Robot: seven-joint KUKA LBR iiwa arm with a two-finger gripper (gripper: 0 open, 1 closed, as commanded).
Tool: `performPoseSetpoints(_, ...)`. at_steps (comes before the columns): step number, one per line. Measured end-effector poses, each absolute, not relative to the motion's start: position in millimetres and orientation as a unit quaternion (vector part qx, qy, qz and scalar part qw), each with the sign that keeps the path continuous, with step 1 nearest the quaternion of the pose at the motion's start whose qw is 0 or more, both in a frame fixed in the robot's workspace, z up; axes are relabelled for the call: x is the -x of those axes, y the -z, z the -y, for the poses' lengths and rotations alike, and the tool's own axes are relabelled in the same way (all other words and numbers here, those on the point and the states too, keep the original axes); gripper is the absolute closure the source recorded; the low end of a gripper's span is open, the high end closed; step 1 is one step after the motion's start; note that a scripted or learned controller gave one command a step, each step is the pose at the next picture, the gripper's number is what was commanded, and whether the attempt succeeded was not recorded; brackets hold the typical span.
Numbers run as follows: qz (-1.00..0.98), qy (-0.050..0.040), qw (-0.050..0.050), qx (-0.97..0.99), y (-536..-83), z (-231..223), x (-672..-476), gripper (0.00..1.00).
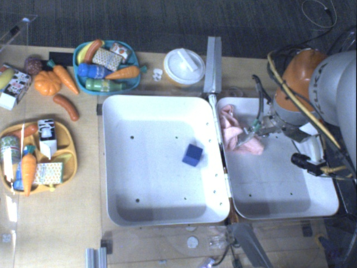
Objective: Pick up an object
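Camera view, from above and at a slant: two shallow white plastic bins sit side by side on the wooden bench, their inner walls touching, so that a thing lifted from one can be dropped straight into the other. The left bin (139, 205) holds one small blue cube (193, 154), lying alone near its middle and well apart from the walls. The right bin (290, 202) holds one soft pink crumpled cloth (237, 132), bunched against the wall it shares with the left bin. The grey arm with the orange band (312, 88) reaches in from the right and slopes down, bringing the two-finger gripper (252, 130) to the cloth's right-hand edge, touching or just above it; the cloth is judged the object being attempted. The fingers are too small and blurred to tell how far apart they stand, or whether any fold lies between them. Beyond the bins stand one blue bowl of toy food (106, 68), one yellow tray of toy food (36, 158) and one white lidded tub (184, 67), all outside the working area.
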State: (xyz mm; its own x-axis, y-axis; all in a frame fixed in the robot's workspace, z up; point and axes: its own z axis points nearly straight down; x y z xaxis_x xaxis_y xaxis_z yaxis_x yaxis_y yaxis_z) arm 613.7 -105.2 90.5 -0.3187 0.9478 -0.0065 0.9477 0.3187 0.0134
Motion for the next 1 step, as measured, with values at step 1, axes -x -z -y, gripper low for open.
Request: performPoseSetpoints(1, -0.774, -0.0026, 0.004, -0.633, -92.2, 155.3, -618.5, 0.00)
